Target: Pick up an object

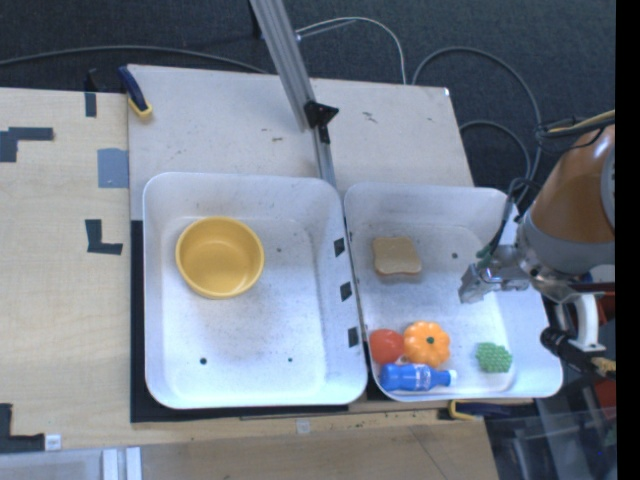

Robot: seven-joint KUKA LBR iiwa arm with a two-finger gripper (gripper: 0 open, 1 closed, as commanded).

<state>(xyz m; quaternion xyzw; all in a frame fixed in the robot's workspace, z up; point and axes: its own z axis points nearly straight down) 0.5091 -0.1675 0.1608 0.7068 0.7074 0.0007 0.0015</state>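
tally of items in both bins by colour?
Yellow: 1, bowl
Tan: 1, bread slice
Red: 1, tomato
Orange: 1, pumpkin
Blue: 1, bottle
Green: 1, knobbly piece
Total: 6

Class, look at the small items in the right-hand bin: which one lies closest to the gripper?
The green object, in the bin's front right corner just below the gripper. The pumpkin, tomato, bottle and bread lie farther left.

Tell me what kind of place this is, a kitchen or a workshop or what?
Most likely a robotics lab set up for grasping trials. A robot arm reaches over two white bins on a bench, toy food such as a small pumpkin lies in one bin, and loose cables trail over the dark carpet.
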